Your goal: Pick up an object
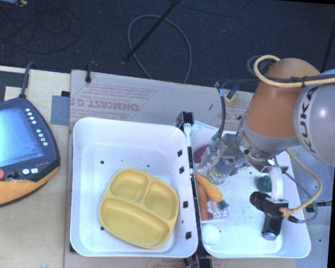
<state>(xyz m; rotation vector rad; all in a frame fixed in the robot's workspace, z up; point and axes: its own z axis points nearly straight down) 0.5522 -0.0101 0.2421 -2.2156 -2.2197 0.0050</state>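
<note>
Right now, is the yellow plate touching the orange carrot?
Apart. The camera view shows the yellow plate lying in the left bin and the orange carrot in the right bin, with both bins' walls between them.

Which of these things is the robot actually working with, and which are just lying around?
Likely part of the job: gripper, over the right bin; carrot; white ball; green lump.

Likely just lying about: yellow divided plate in the left bin; handheld screen beside the bins; cables at the back.
</note>
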